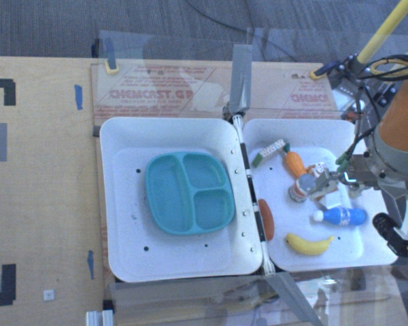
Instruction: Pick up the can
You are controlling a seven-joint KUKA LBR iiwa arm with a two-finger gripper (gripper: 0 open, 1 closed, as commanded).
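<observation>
The can (299, 191) is small and silver with a reddish end, and it lies in the right bin (367, 253) near the middle. My gripper (318, 182) comes in from the right and sits right against the can's right side, partly covering it. The arm's grey wrist and orange band rise at the right edge. From this view I cannot make out whether the can is between the jaws.
An orange carrot (294, 163) and a green-and-white brush (269, 151) lie just behind the can. A blue bottle (341, 216) and a banana (309, 244) lie in front of it. A brown sausage (266, 219) rests by the divider. The left bin (115, 182) holds a teal divided plate (190, 192).
</observation>
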